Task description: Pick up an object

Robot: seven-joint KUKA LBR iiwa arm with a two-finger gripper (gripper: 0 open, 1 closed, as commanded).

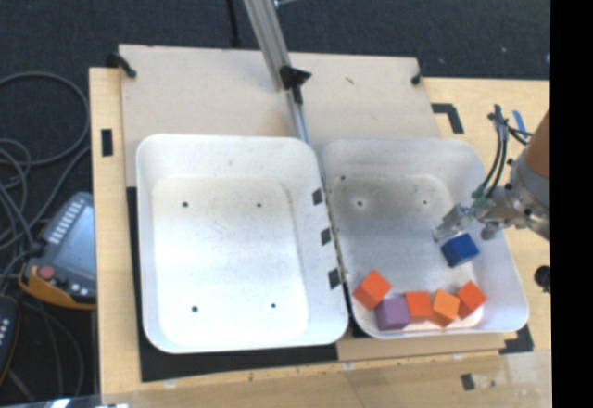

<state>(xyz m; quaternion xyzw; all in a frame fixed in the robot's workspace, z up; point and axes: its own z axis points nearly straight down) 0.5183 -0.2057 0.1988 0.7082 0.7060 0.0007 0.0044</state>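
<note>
Now the robot arm (536,176) comes in from the right side and reaches over the right bin (389,176). Its gripper (460,228) hangs low inside that bin, near the right wall. A blue block (460,249) sits right at the tips of the gripper, a bit tilted. It looks like the fingers are closed around the top of the blue block, but the part where they meet is small and a little blurry. The blue block is apart from the other blocks. Those other blocks lie in a row along the near edge of the right bin. One orange block (373,288) is on the left end of the row. Next to it is a purple block (392,312). After that come more orange blocks (447,304), close together and touching. The left bin (232,244) is beside the right bin, and their sides touch in the middle. Both bins rest on a light brown bench (213,86). A grey metal pole (261,7) leans over the back of the bench. Some black cables (37,146) and a hand controller (60,248) lie on the dark floor to the left.
</note>
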